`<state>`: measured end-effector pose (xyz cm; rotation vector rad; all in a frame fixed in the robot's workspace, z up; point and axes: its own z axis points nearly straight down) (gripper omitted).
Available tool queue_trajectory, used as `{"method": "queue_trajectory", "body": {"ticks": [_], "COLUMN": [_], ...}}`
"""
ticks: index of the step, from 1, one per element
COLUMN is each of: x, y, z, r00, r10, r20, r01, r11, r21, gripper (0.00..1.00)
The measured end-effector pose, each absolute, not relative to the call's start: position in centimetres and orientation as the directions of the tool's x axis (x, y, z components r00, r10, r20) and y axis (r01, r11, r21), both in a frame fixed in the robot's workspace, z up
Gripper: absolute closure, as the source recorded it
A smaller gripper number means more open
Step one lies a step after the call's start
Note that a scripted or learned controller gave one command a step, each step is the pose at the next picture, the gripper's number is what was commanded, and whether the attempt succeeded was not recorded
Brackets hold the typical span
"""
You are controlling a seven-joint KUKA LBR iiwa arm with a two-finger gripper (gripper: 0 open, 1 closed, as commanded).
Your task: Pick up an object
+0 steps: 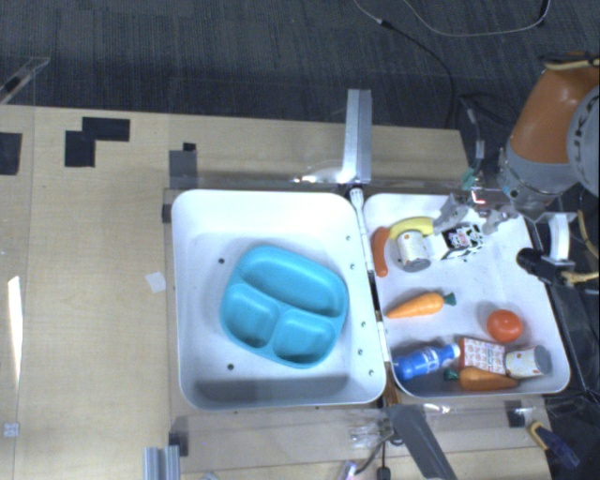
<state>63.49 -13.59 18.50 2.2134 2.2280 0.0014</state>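
Camera view: hand [466, 223] near bin rim [441, 196].

A pale wooden bench [84, 309] fills most of the scene; beyond its far edge lies dark grey carpet [216, 47], crossed by a thin black cable [441, 28].

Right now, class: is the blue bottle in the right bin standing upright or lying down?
Lying down. The blue bottle rests lengthwise on the right bin floor, white cap pointing right.

We find open floor in the right bin [525, 281] between the carrot [415, 305] and tomato [506, 325]; bottle [424, 361] and carton [484, 355] crowd its near wall.
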Motion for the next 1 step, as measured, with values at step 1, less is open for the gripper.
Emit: {"method": "queue_trajectory", "body": {"ticks": [1], "x": [67.11], "y": [-19.07], "z": [8.60], "r00": [0.088], "r10": [0.996], "r20": [-0.001], "r01": [0.996], "r11": [-0.088], "r21": [0.006], "gripper": [0.00]}}
